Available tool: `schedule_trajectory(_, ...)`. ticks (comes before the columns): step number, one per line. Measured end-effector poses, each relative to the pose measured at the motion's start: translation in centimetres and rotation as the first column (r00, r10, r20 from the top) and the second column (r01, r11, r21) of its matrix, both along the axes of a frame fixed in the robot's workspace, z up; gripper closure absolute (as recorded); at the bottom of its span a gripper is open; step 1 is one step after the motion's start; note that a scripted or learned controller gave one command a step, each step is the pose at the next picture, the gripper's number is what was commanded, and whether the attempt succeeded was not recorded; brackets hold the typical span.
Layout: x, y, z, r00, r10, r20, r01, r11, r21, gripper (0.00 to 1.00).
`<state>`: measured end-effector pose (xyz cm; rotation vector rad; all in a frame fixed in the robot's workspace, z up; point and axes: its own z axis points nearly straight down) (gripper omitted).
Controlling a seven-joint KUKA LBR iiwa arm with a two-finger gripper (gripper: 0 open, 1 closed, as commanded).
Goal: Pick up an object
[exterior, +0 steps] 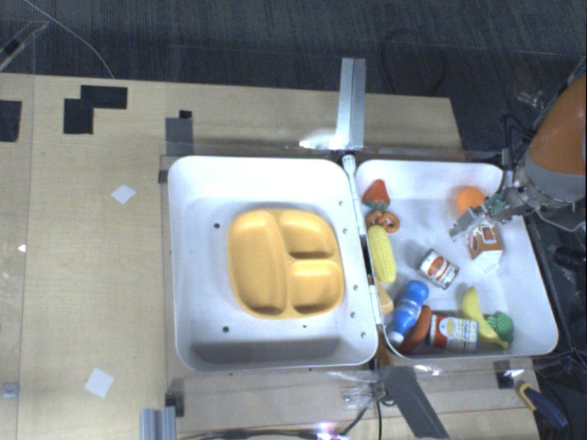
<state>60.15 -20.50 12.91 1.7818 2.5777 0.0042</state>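
Carton (485,243), small brown-and-white toy box, sits at 3 o'clock in the right bin (541,287), just below the gripper (483,211). Jaw state: cannot tell. Likely light, stiff, smooth-sided; best pinched across its flat faces. Orange ball (469,198) crowds it at 11 o'clock.

The right bin (527,273) is crowded along its left wall and front; open floor is left near its back middle. The left bin (197,246) is largely taken by a yellow tray (282,262).
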Motion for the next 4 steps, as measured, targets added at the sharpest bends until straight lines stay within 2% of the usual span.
schedule_trajectory(1, 1.0, 0.0, -2.8, 0.946, -0.324, 0.001, 0.324, 0.946, 0.003, 0.00)
schedule_trajectory(2, 6.2, 0.3, -4.1, 0.912, -0.410, -0.005, 0.410, 0.912, 0.006, 0.00)
schedule_trajectory(3, 6.9, 1.8, 2.0, 0.879, -0.477, 0.005, 0.477, 0.879, 0.007, 0.00)
schedule_trajectory(4, 6.7, 0.8, 9.5, 0.881, -0.474, 0.005, 0.474, 0.881, 0.005, 0.00)
